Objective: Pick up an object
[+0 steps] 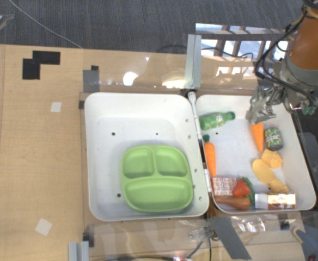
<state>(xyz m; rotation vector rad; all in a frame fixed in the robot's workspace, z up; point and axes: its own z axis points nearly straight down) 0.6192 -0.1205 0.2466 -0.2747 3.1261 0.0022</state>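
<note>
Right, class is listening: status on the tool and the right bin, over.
Tool low over right bin, upper end, nothing seen held. Carrot just below it, green bottle to its left. Toy food crowds the bin's near end.

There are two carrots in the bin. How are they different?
The carrot by the divider lies against the right bin's left wall, with a green stem end showing at its top; the carrot under the gripper lies near the far right, beside a small dark can. Both are orange, pointing roughly up and down the picture.

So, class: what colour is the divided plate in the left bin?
Light green, in the camera view: the divided plate.
</note>
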